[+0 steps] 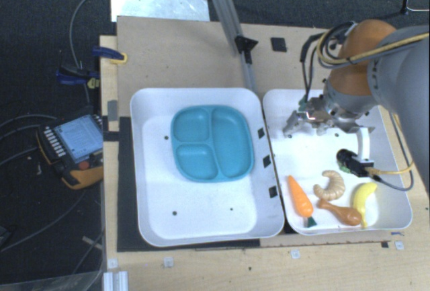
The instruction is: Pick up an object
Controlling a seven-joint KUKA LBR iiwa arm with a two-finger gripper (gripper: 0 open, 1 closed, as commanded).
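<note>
Hovering over the far half of the right bin (299, 158), the end effector (301, 123) may be apart or together; I cannot tell. Carrot (300, 197), drumstick (339, 212) and banana (363, 201) crowd the near side, so a grab could slip between neighbours.

The brown bench (175, 54) is carrying two shallow white bins, which are sitting just beside each other. The left bin (201, 212) is lying toward the front left corner, and the right bin (302, 158) toward the front right corner. A black mat (124, 182) is showing from under the left bin along the bench's left and front edges. A small black square (279, 44) is lying near the far edge.
</note>
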